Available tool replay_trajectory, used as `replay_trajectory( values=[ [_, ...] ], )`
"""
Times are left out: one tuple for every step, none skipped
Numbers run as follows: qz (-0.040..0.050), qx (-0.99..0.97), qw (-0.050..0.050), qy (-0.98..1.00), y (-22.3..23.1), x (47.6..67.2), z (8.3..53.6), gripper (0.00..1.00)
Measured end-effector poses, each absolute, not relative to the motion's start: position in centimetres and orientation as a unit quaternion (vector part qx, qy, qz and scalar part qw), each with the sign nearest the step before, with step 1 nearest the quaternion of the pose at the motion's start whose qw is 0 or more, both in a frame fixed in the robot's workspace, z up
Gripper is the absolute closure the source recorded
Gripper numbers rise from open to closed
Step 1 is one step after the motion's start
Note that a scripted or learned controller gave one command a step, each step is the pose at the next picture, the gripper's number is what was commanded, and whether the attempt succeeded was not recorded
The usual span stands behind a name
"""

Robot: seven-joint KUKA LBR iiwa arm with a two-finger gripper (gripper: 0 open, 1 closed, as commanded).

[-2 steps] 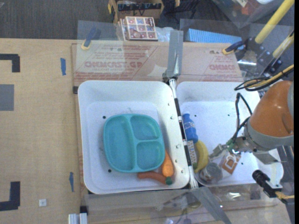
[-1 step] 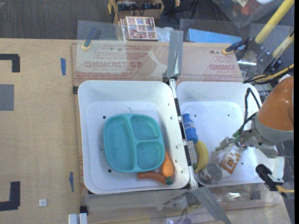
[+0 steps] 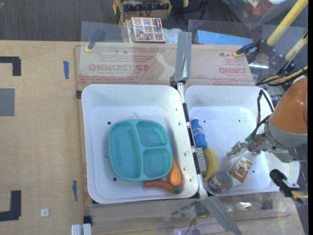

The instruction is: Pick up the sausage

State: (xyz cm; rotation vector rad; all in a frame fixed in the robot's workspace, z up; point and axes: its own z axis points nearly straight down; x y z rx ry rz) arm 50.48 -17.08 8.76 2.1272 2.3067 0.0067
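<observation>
Hovering with our gripper (image 3: 238, 149) empty, its fingers apart, well right of the teal divided plate (image 3: 141, 149), we judge the approach unfinished: the sausage (image 3: 157, 184) lies against that plate's near edge.

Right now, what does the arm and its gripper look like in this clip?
The arm enters from the right with a rounded orange band over a grey metal wrist. Black cables loop along its left side. The gripper is pale grey metal with slim fingers, above the right bin.
</observation>
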Motion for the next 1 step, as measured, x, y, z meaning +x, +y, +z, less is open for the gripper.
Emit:
replay_trajectory(
  values=[
    [0.0001, 0.619, 0.000, 0.785, -2.58, 50.76, 18.44, 0.00]
  ],
)
